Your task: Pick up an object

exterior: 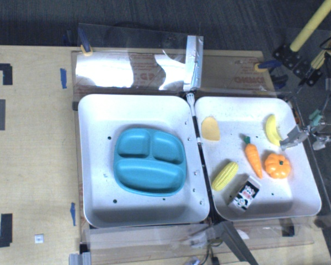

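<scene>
On the bench: two white bins stood side by side, touching along their inner edges.
Left bin [94, 148]: held a blue divided plate [150, 160], lying flat near the middle, three compartments facing up.
Right bin [231, 120]: held six small items, all resting on the floor of the bin.
Banana [272, 129]: lay near the upper right corner, roughly upright in the view.
Carrot [254, 158]: lay at a slant near the middle, green top toward the rear, just beside the pumpkin.
Pumpkin [277, 166]: sat to the right of the carrot, near the right wall.
Corn cob [224, 174]: lay tilted, left of the carrot, toward the front.
Yellow wedge-shaped piece [210, 128]: lay near the left wall toward the rear; kind not determined.
Black-and-white carton [246, 195]: lay at the front, just below the corn cob.
Gripper [298, 136]: sat at the right rim, just beside the banana; whether clenched or released could not be told. Nothing was seen held.
</scene>
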`<state>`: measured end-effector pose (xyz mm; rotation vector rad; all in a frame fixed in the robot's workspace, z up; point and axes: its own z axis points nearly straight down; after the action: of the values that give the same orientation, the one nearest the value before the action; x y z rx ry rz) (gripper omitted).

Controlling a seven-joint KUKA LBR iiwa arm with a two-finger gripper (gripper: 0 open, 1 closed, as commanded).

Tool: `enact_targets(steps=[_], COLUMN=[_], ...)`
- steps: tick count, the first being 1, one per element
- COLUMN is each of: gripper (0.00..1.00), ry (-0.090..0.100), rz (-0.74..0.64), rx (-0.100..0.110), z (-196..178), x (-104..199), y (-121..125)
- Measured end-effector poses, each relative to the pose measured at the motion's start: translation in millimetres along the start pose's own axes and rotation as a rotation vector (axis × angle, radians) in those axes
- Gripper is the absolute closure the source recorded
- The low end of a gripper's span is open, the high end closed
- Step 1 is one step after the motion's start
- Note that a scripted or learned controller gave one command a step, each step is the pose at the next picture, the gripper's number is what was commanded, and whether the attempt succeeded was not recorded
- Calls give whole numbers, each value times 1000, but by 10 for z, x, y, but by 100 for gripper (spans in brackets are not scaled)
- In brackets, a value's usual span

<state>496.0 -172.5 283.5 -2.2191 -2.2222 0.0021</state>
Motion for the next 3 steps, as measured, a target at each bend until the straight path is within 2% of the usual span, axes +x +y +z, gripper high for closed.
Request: enact_targets(steps=[1, 2, 3], gripper=[0, 0, 0], ry=[-2, 2, 3], rz=[57, -339, -556], rx=[-6, 1, 3], z=[-770, 111, 1236], x=[49, 151, 319], y=[-147, -127, -169])
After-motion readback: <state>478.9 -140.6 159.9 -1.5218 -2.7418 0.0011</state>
